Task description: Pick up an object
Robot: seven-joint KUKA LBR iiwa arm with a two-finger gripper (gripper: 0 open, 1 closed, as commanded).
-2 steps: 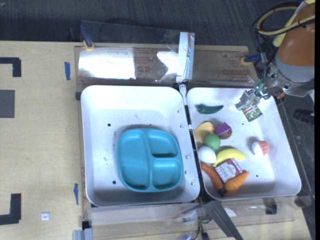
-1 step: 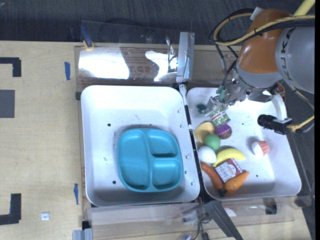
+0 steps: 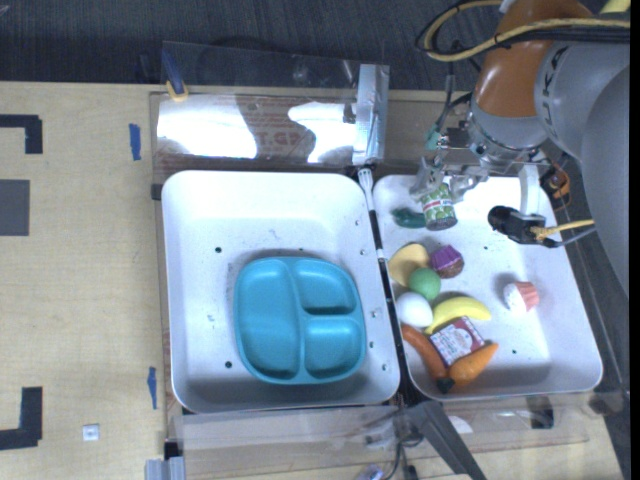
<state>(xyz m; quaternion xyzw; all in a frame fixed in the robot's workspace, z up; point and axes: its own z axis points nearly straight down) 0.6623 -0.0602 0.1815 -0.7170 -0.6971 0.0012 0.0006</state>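
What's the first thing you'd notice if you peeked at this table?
The big blue plastic tray with compartments sits alone in the left white bin. Next comes the jumble of colourful toy food bunched in the right white bin, with a yellow banana, a purple piece and an orange carrot. Above it, the grey arm's gripper is right over a small green-and-white can at that bin's far end.

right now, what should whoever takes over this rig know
Gripper: at the back of the right bin, with a small can with a green label between its fingers, apparently held.
Other items in the right bin: banana, carrot, egg, purple piece, cupcake.
Left bin: blue divided tray.
Done: the grasp, it seems.
Left: confirm the can lifts clear.
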